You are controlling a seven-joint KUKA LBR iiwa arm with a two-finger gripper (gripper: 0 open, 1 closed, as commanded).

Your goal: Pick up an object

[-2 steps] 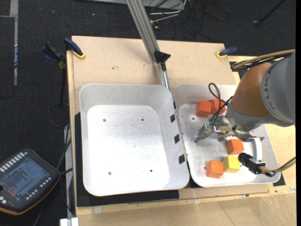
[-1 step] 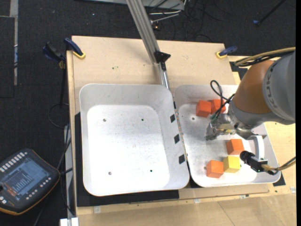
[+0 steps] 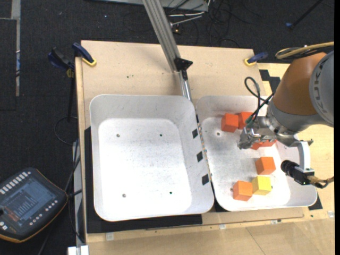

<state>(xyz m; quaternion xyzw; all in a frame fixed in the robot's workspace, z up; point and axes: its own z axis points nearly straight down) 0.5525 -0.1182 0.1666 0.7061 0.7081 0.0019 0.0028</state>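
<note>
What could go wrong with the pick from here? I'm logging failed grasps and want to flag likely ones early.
1. The gripper sits low among closely packed orange blocks, so it may push them rather than grasp one.
2. Another orange block touches the yellow block; a grab there could catch both or neither.
3. The cluster lies near the right bin wall, so blocks could get jammed against it.

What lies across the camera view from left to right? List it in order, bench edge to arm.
Teach pendant → blue clamp → left white bin → right white bin → orange block at the top of that bin → yellow block → arm's orange band.
</note>
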